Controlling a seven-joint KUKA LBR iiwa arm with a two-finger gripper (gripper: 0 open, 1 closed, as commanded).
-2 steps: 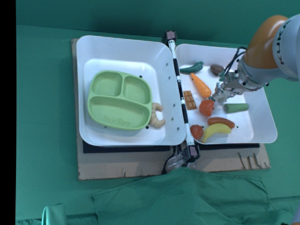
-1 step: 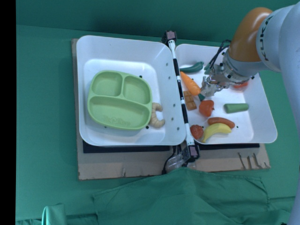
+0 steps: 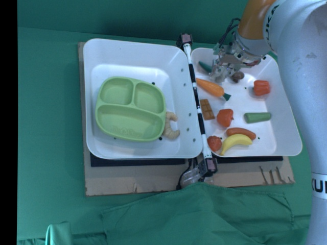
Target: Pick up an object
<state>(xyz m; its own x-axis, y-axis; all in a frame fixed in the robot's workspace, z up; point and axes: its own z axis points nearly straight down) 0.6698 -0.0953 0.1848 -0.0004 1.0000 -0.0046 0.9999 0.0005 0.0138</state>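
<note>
My gripper (image 3: 220,73) hangs low over the far part of the right bin (image 3: 286,131), just above the thick end of an orange carrot (image 3: 210,87). A brown round piece (image 3: 237,76) lies right beside it, and a dark green piece (image 3: 205,66) sits to its left. Further along the bin lie a red pepper (image 3: 261,87), a brown waffle block (image 3: 206,108), a red tomato (image 3: 225,117), a green cucumber (image 3: 257,117), a sausage (image 3: 241,132), a yellow banana (image 3: 235,143) and a strawberry (image 3: 214,143).
The left bin (image 3: 179,65) holds a green divided plate (image 3: 131,107) and a pale croissant (image 3: 171,126) at the plate's right edge. A black-and-white striped bar (image 3: 196,98) runs between the bins. Green cloth (image 3: 204,213) lies in front.
</note>
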